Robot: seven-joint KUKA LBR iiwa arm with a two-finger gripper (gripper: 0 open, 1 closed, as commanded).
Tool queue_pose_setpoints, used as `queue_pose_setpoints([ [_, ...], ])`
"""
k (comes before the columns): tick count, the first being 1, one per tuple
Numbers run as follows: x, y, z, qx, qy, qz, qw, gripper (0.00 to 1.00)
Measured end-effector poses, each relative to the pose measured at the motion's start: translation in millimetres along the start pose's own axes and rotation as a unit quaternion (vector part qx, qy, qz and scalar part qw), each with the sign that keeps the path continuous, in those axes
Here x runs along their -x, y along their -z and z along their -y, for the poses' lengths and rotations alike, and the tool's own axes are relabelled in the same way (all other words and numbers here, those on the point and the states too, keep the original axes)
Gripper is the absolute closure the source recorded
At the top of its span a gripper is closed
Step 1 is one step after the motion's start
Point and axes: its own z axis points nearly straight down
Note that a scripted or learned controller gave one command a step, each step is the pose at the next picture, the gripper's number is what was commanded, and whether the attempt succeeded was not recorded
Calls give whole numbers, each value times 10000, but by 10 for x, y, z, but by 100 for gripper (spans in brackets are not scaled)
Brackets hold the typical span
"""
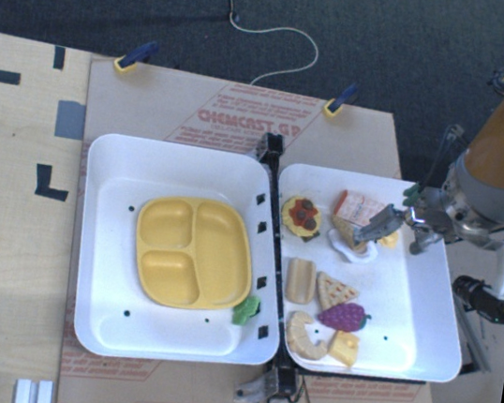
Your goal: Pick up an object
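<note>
smooth yellow divided tray [193, 253], glossy white bins [117, 184]

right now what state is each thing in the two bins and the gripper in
yellow tray: flat, upright, in left bin
green piece: beside tray's corner, left bin
tart: lying in right bin, by the divider
pink block: lying flat beside the gripper
bread stick: lying flat
grapes: lying flat, touching the wedge above
cheese cube: resting by the near wall
gripper: low over the right bin
</note>
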Motion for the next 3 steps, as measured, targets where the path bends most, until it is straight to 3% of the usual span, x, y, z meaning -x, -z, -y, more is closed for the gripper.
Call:
queue_pose_setpoints([
  [1, -1, 67, -21, 62, 16, 10, 10000, 0],
  [3, 37, -1061, -192, 40, 18, 9, 10000, 0],
])
